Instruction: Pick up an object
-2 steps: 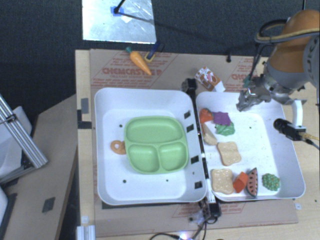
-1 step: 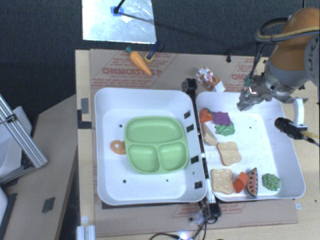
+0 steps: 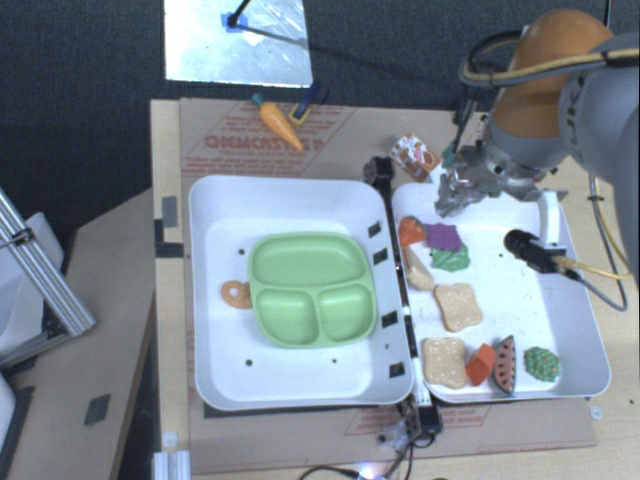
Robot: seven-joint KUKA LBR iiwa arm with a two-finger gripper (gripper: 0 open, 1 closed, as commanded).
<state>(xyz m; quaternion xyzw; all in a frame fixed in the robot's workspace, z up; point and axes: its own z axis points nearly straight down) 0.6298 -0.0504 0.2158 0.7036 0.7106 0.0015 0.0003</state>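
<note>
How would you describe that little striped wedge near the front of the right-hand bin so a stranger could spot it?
Start at the right white bin and go to its near edge, where a row of small play foods lies. The watermelon slice sits there between an orange-red piece and a green bumpy piece. It alone has a dark green rind and red flesh with seeds.

High slanted view over both bins (image 3: 300, 193)

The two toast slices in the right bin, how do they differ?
The upper toast slice lies mid-bin, tilted, with bare bin floor right of it; the lower toast slice sits near the front edge, squarer to the bin and right beside an orange-red piece. Both are tan, flat toy bread of similar size.
</note>
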